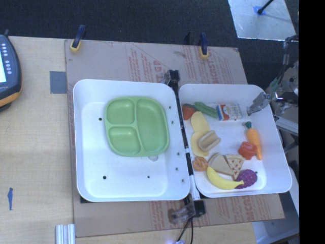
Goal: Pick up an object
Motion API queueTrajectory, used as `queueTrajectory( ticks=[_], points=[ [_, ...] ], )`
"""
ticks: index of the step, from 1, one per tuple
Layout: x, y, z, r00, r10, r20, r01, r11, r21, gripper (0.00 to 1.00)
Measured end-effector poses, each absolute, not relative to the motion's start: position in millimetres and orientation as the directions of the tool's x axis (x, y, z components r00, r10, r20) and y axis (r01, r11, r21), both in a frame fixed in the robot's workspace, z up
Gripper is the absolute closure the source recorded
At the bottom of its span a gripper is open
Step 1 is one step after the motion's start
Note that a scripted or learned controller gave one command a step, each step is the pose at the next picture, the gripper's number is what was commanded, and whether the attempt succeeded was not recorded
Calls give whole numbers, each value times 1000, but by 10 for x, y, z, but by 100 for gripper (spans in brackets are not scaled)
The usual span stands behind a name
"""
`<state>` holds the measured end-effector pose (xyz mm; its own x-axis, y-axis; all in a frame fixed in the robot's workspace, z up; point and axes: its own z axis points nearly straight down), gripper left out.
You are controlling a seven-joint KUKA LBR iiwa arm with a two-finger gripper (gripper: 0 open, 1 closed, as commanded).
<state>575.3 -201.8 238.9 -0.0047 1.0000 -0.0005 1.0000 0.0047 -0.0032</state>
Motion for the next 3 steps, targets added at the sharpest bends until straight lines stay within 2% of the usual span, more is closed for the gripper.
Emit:
queueTrajectory(
  ticks=[1, 2, 3],
  points=[
    [5475, -2115, 1038, -4, 1000, 3, 1000, 4, -13, 0],
    [5726, -1181, 911, -14, 1000, 3, 1000, 14, -5, 0],
    [5257, -1899, 1691, 4, 1000, -5, 1000, -4, 2, 0]
  ],
)
